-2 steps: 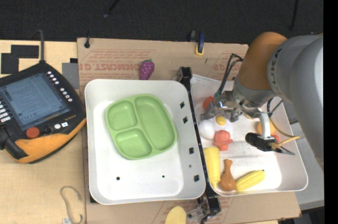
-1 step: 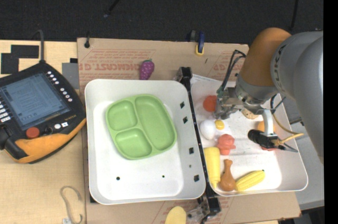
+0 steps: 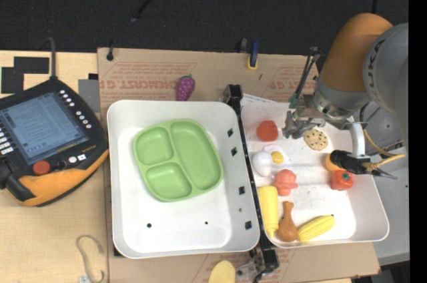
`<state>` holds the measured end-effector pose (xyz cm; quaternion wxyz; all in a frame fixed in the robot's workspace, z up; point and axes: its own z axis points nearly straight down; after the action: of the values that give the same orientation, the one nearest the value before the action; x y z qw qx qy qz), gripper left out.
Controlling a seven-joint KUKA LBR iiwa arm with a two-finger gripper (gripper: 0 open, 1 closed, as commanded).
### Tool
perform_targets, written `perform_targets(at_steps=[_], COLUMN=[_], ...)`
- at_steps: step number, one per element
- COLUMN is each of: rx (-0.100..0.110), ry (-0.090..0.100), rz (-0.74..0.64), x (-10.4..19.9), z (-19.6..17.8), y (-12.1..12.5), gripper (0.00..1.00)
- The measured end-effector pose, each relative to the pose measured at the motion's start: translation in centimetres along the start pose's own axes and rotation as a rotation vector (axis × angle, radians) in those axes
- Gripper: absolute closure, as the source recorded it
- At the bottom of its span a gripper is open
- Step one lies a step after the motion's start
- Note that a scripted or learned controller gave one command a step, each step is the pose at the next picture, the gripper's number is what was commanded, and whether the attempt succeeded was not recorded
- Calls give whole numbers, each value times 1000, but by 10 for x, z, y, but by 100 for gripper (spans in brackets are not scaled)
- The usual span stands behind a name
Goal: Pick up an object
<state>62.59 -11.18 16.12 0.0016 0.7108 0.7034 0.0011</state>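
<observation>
My gripper (image 3: 296, 127) hangs over the back of the right bin (image 3: 371, 211), at the end of the grey arm with the orange band. It is between a red tomato (image 3: 267, 131) on its left and a speckled cookie (image 3: 315, 139) just to its right. I see nothing held in it. Further forward lie a fried egg (image 3: 268, 159), a pink toy (image 3: 285, 181), a yellow bottle (image 3: 268, 205), a brown drumstick (image 3: 287, 223) and a corn cob (image 3: 315, 228). A red pepper (image 3: 341, 179) and an orange piece (image 3: 336, 159) sit at the right.
The left bin (image 3: 127, 208) holds a green divided plate (image 3: 177, 159). A purple toy (image 3: 185, 87) lies on the cardboard behind it and a yellow one (image 3: 222, 271) in front. A teach pendant (image 3: 47, 135) rests at the far left.
</observation>
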Motion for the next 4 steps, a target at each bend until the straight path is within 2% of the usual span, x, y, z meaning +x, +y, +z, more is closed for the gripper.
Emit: perform_targets(at_steps=[1, 2, 4], rx=[0, 4, 10], ry=[0, 1, 3], rz=[-11, -11, -13], x=[2, 1, 94], z=[-64, -66, -56], y=[2, 2, -43], gripper=[100, 100, 100])
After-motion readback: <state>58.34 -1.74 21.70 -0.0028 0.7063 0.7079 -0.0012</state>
